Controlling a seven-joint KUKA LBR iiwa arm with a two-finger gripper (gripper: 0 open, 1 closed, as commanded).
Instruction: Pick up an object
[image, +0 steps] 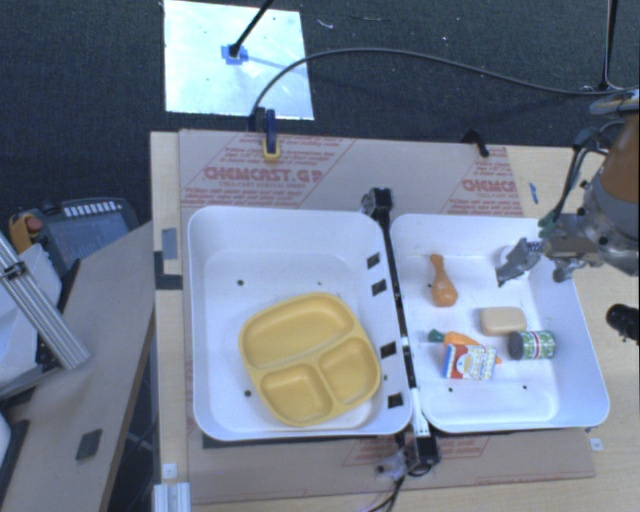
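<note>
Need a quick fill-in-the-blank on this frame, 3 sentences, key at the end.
1. The yellow tray lies in the ____ bin.
2. The tray has ____ compartments.
3. The end effector hangs over the ____ bin, above the can and the beige block.

Missing words: left; three; right

Tray (305, 365) in left bin (215, 300); can (533, 345) in right bin (570, 400).

You have two white bins (300, 225), one yellow divided tray (310, 357) at nine o'clock, and at three o'clock one wooden pear-shaped piece (442, 281), one beige block (502, 320), one can (532, 345), one small carton (470, 361).
</note>
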